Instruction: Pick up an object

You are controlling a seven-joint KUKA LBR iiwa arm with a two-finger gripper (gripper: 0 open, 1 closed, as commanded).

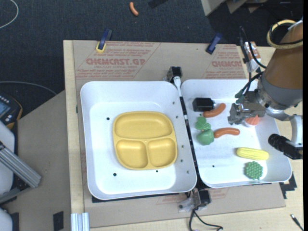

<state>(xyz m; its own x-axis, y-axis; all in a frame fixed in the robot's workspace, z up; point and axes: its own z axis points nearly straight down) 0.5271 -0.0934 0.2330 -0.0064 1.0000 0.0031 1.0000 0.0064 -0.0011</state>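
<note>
Hiding most of an orange-red object (253, 121), the gripper (240, 112)

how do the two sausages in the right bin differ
The upper sausage lies tilted beside the black block; the lower sausage lies nearly level beside the green pepper. The upper one sits nearer the bin's far edge, the lower one nearer its middle. Both are orange-red, slim, and lie clear of the tool.

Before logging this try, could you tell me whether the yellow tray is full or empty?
Empty: all three compartments of the tray show bare yellow; the toys lie in the right bin.
</note>
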